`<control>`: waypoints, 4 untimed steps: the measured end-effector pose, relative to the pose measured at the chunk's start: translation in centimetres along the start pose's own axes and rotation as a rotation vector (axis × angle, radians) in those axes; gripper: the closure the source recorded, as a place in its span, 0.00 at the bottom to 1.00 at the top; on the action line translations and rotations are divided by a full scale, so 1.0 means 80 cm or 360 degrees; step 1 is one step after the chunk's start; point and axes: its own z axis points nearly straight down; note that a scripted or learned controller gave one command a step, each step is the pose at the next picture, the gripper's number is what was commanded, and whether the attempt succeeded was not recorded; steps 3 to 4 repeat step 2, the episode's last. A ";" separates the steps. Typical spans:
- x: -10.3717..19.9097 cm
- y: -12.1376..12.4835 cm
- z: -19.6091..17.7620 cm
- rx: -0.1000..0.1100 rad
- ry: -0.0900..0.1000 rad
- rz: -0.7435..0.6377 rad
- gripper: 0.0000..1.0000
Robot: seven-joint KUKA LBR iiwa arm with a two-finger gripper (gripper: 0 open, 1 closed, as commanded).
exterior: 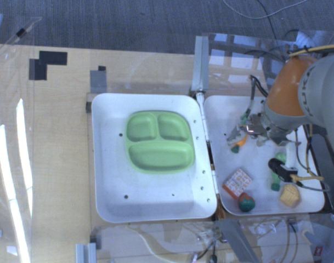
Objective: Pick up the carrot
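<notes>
At the near edge of the right bin (257, 166), a round green-and-red toy (245, 203) sits close to the front rim, with a tan, bread-like piece (289, 195) off to its right and a small green piece (275, 186) just behind that. A little farther in lies a small box (237, 182) with a red-and-white checked face; any print on it is too small to read. Beyond the box, toward the middle of the same bin, the carrot (241, 142) shows as a short orange shape on the white floor, right at the tip of the pincer (244, 133). The view does not show whether the pincer is apart, together or clamped on the carrot, so that cannot be told. The grey arm (320, 92), with its orange band (287, 89), comes in over the bin's right side. The left bin (109, 163), 1 of the 2 side by side, holds a green plate (158, 141) with 3 compartments, lying flat near its centre. Farther back on the pale wooden surface (51, 147) is an L-shaped patch of black tape (46, 63), unlettered. Farthest off, a thin cable (265, 7) loops across the grey floor.
</notes>
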 end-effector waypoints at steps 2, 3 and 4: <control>0.057 0.048 -0.145 0.0001 0.0001 -0.0217 1.00; 0.057 0.048 -0.145 0.0001 0.0001 -0.0217 1.00; 0.057 0.048 -0.145 0.0001 0.0001 -0.0217 1.00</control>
